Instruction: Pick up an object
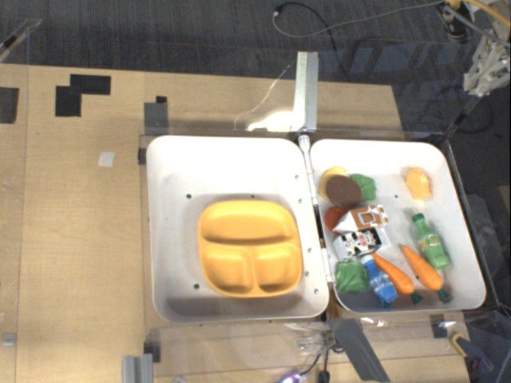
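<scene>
While the robot's hand (485, 76) hangs at the upper right, off the desk (72, 238) — its grip impossible to judge — the toys lie well apart from it in the right white bin (463, 214): two orange plastic carrots (407, 271), a green bottle (431, 242), a brown round piece (342, 188).

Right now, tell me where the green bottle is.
The green bottle lies in the right bin, near its right wall, below the small orange piece and just above-right of a carrot.
</scene>
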Controlling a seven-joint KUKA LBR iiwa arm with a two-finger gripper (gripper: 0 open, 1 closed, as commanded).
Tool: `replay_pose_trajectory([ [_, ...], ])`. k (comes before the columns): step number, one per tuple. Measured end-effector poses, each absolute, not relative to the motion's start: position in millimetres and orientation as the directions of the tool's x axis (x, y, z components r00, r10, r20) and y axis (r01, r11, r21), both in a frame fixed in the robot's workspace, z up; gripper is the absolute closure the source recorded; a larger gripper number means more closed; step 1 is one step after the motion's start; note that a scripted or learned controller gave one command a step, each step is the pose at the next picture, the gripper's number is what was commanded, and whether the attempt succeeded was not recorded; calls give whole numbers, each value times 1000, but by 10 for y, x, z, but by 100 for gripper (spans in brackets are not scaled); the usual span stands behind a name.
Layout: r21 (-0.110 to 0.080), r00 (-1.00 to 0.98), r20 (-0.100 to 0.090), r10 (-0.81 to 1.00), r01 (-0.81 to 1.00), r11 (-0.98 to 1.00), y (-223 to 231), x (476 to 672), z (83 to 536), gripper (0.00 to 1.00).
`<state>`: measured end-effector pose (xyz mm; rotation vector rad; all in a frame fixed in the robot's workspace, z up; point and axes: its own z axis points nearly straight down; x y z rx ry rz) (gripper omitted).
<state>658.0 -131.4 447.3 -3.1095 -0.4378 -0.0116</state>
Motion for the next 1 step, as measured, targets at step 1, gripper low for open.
replay_pose_trajectory([
  [1,1,938,2,348,348,-938,-1280,6158,4356,100],
])
